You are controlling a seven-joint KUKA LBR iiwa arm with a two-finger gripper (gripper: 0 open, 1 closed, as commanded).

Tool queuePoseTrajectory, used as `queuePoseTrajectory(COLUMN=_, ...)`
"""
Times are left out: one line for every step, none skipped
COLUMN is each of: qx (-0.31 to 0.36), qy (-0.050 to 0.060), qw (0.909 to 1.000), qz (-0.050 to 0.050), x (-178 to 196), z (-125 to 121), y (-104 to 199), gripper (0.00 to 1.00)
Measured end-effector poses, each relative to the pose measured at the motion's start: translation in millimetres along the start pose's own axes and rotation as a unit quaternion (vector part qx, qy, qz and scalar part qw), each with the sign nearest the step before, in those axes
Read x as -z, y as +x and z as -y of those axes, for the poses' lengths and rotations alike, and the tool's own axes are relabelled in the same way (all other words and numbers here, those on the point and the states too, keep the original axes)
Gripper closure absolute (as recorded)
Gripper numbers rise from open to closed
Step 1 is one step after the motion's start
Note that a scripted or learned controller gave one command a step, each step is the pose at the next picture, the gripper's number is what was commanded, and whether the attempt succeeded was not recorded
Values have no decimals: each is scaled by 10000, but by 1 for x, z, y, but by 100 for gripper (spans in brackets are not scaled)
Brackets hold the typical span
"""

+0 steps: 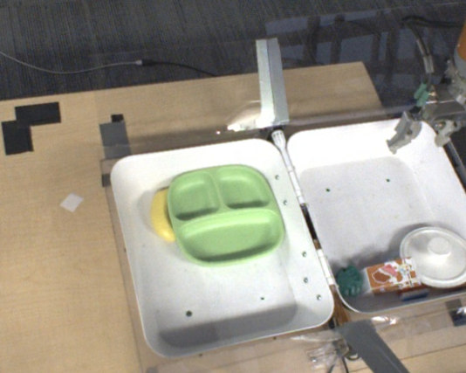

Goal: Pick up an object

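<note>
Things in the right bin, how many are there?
3: a white bowl at the near right corner, a small carton beside it on its left, and a green toy left of the carton. The bowl may hide something under it.

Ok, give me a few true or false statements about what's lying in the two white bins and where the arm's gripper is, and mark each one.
1. The green divided plastic plate lies in the left white bin. True.
2. A yellow object peeks out from under the plate's left edge. True.
3. The round white bowl sits in the left bin. False: it sits in the right white bin, at its near right corner.
4. The small printed carton lies between a dark green object and the bowl. True.
5. The gripper is over the green plate. False: it is at the right bin's far right corner.
</note>
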State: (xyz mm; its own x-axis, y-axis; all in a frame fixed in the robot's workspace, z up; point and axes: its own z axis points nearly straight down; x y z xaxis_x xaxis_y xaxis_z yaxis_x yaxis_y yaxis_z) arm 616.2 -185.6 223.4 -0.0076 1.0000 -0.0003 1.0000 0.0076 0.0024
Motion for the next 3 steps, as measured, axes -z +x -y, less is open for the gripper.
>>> queuePoseTrajectory(qx=-1848, qy=9, qw=9828, qz=2, x=-69, z=29, y=-16, gripper=0)
queuePoseTrajectory(qx=-1820, qy=-28, qw=9833, qz=-1, x=-136, z=70, y=28, gripper=0)
queuePoseTrajectory(qx=-2112, qy=-1, qw=9774, qz=3, x=-83, z=36, y=-10, gripper=0)
